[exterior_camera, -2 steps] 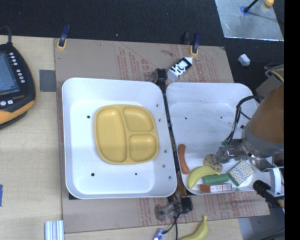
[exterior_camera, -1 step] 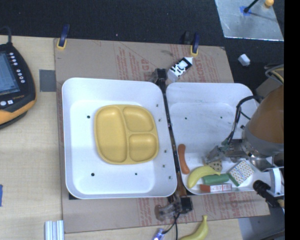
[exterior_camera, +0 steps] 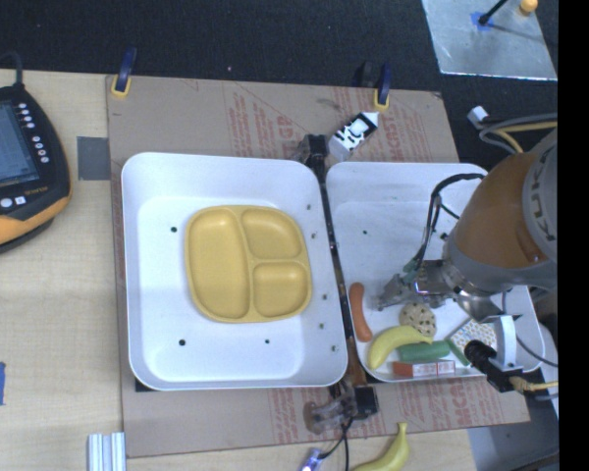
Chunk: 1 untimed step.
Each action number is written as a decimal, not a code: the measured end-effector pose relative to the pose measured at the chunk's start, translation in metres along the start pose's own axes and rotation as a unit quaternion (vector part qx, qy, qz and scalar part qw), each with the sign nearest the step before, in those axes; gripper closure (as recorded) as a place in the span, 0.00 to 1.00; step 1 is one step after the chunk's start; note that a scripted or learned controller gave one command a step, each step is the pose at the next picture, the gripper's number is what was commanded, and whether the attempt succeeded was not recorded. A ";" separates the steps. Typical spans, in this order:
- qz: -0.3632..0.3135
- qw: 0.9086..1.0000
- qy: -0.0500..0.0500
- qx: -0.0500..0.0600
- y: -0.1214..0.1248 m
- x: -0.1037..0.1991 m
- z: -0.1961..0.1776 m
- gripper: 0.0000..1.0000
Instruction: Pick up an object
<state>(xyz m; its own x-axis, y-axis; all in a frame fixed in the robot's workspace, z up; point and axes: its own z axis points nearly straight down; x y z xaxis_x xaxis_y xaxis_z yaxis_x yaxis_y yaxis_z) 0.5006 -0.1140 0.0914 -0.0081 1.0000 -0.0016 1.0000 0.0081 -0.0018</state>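
On the wooden tabletop [exterior_camera: 49, 341], two shallow white plastic bins sat side by side on a brown cardboard sheet [exterior_camera: 275, 116]. The left bin [exterior_camera: 152, 263] carried a yellow three-compartment plastic plate [exterior_camera: 247, 263] near its centre. The right bin [exterior_camera: 373, 204] held its things clustered toward 6 o'clock: a slim orange-red sausage-shaped piece [exterior_camera: 357, 311] lay along the bin's 9 o'clock wall, a yellow plastic banana [exterior_camera: 398, 344] curved just beside it, a round tan cookie with dark chips [exterior_camera: 418, 316] rested at the banana's 12 o'clock, and a flat green and red packet [exterior_camera: 424, 361] touched the banana's 6 o'clock side.

The grey arm with its orange band [exterior_camera: 501, 224] reached in from 3 o'clock over the right bin. Its metal pincer [exterior_camera: 408, 285] hung low at the cookie's 12 o'clock, very near it; whether it was released or clenched I cannot tell, and nothing showed as gripped in it.

A second yellow banana [exterior_camera: 391, 450] lay outside the bins at 6 o'clock, on the cardboard's edge. A black and orange handheld control pendant [exterior_camera: 15, 165] rested on the tabletop at 9 o'clock. Blue and yellow clamps [exterior_camera: 124, 73] pinned the cardboard along its 12 o'clock edge.
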 end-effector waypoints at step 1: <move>0.002 1.000 0.001 0.000 0.155 -0.068 -0.001 0.00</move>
<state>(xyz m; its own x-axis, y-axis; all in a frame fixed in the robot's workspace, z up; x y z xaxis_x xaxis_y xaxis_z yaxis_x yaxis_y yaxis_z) 0.6562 -0.1812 0.0920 -0.0034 1.0000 -0.0002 1.0000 0.0034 -0.0018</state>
